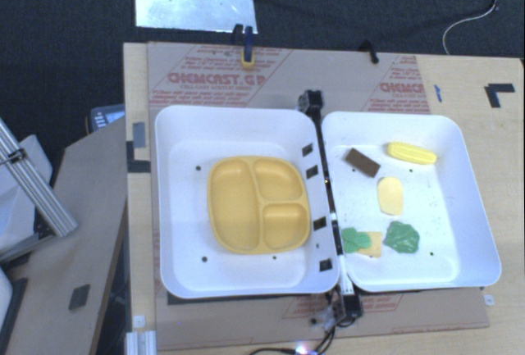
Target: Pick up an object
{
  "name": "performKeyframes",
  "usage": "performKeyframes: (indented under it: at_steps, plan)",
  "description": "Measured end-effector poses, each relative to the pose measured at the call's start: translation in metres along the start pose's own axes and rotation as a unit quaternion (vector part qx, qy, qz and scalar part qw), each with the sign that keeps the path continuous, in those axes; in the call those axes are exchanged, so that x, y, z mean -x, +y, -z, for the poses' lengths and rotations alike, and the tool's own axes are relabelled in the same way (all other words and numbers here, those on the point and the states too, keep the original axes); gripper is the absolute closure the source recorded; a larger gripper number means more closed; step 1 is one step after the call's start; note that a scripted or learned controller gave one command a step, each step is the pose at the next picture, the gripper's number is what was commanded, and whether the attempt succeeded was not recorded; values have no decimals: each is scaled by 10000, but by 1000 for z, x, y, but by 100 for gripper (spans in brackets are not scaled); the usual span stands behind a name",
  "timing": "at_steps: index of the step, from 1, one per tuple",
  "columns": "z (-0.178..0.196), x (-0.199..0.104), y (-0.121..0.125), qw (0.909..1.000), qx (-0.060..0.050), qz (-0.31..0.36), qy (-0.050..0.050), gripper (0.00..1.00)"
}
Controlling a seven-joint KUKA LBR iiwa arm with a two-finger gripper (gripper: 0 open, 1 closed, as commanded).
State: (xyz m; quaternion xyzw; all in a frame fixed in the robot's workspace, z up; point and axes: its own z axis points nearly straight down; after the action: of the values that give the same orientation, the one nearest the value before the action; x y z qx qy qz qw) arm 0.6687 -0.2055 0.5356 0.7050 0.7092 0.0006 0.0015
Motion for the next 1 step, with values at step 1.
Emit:
performKeyframes:
  at_steps: [1]
  plan:
    - [0,0,0,10000,-1,0,-1,100]
